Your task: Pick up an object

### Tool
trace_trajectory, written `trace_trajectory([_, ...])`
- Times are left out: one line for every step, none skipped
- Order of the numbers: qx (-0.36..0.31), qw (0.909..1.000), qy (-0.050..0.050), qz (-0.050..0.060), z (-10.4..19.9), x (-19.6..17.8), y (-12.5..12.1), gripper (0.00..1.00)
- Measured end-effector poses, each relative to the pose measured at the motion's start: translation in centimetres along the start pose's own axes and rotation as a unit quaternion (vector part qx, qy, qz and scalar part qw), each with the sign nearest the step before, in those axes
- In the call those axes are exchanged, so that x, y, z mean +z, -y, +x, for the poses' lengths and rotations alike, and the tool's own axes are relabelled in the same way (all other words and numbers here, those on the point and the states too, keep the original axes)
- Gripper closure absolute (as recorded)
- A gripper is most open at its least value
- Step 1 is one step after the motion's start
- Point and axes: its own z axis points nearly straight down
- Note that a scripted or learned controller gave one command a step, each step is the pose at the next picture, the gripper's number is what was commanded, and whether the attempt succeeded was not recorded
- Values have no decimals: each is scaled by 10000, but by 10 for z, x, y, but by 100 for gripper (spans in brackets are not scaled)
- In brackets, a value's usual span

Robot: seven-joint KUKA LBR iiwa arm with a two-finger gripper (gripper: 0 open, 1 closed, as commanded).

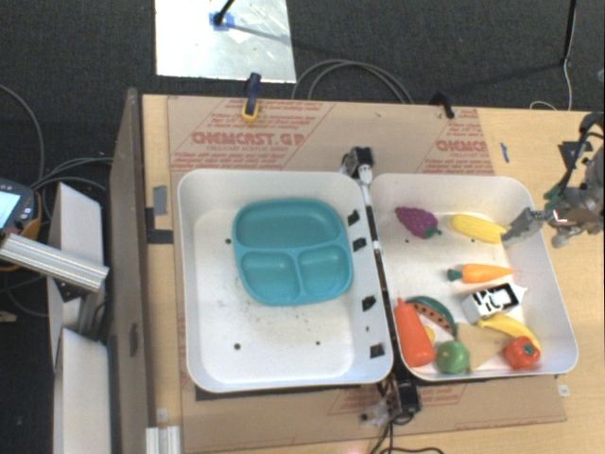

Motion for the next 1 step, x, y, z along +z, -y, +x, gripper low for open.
trace_trajectory([-51,10000,-27,21,91,80,-42,0])
